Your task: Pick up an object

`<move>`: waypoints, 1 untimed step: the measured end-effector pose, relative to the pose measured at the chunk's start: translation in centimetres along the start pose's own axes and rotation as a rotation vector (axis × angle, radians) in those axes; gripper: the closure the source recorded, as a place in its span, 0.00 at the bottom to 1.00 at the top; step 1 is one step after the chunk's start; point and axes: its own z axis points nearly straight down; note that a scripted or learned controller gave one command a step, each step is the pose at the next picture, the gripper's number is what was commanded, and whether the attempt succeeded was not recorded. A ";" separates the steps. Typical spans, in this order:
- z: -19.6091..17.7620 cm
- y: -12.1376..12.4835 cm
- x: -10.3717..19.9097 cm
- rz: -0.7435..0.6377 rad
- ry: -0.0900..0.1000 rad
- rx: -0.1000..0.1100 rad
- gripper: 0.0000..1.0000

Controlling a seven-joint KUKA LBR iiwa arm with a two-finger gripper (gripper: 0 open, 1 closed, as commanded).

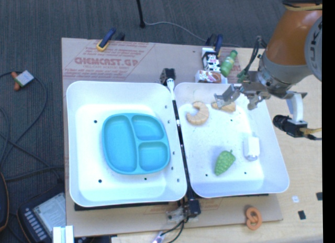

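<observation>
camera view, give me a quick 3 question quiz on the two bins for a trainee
1. True or false: the blue divided tray lies in the left bin.
2. Which thing lies nearest the gripper? A) green grape bunch B) tan piece of toy bread C) small white block
3. Fill in: the croissant lies in the ____ bin, near its far edge.

Key: 1 true; 2 B; 3 right.
</observation>
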 end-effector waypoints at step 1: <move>11.5 -2.2 2.0 0.000 0.001 0.005 0.00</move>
